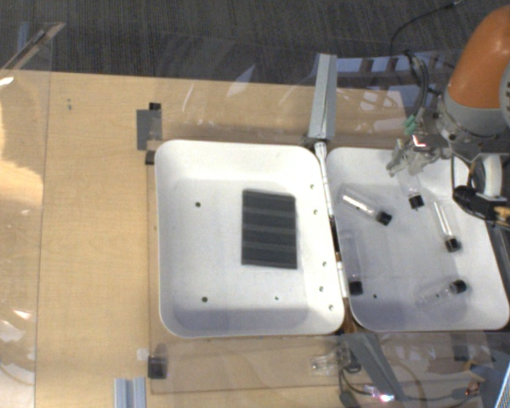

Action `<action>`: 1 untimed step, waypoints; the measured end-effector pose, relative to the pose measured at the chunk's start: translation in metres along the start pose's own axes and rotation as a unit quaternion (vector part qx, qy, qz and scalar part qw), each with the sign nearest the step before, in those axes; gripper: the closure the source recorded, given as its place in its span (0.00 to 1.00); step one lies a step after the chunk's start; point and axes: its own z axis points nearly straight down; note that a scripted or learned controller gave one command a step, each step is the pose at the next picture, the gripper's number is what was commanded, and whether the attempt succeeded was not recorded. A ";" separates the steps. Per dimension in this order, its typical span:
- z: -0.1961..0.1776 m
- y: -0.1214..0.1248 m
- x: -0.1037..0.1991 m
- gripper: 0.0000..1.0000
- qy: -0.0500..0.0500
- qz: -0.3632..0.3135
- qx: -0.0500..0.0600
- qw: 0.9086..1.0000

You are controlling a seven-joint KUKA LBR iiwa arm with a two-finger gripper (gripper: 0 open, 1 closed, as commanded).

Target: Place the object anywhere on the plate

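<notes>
Here the task stands at its start. The dark grey ribbed rectangular plate (pixel 269 228) lies bare in the middle of the left shallow white bin (pixel 178 253) — nothing rests on it. The candidate objects, several clear plastic vials with black caps (pixel 365 208), lie scattered in the right shallow white bin (pixel 493 313), well apart from the plate. The claw (pixel 412 154) hangs over that bin's far edge, below the grey arm with its orange band (pixel 484 58); whether it is open or closed cannot be told, and no vial shows in it. Grasping, carrying and placing all remain. No brand, label or writing is legible on the pale wooden counter (pixel 85 228).
</notes>
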 end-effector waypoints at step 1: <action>-0.005 0.024 0.043 1.00 0.001 -0.041 0.000 0.999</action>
